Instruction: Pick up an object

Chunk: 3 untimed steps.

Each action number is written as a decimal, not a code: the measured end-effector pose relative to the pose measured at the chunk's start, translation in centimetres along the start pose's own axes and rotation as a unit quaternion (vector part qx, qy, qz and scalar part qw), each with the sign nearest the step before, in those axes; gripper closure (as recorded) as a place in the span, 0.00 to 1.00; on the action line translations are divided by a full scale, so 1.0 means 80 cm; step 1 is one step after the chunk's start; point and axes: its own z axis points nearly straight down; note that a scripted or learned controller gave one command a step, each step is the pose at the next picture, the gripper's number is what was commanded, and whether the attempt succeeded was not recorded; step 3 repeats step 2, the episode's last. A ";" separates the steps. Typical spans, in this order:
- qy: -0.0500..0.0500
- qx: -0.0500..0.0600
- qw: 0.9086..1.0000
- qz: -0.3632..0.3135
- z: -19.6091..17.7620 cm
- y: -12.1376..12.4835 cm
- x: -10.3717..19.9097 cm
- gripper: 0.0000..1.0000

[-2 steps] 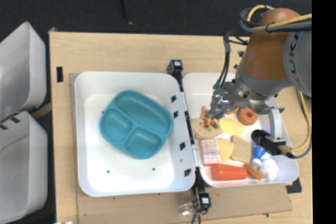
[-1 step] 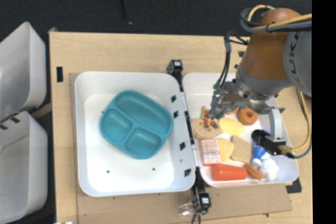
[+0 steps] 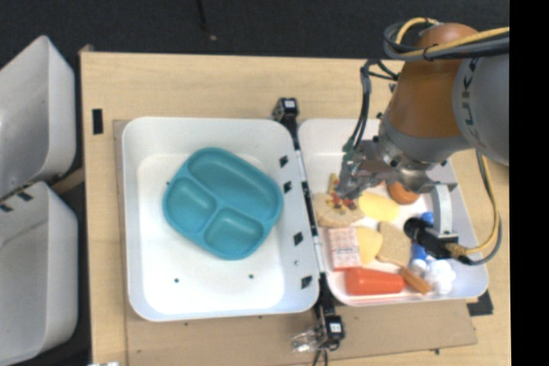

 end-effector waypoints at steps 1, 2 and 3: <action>0.000 -0.002 1.000 -0.001 -0.027 -0.002 -0.001 1.00; 0.001 -0.001 1.000 0.000 -0.024 -0.004 -0.005 1.00; 0.001 -0.001 1.000 0.000 -0.024 -0.004 -0.005 1.00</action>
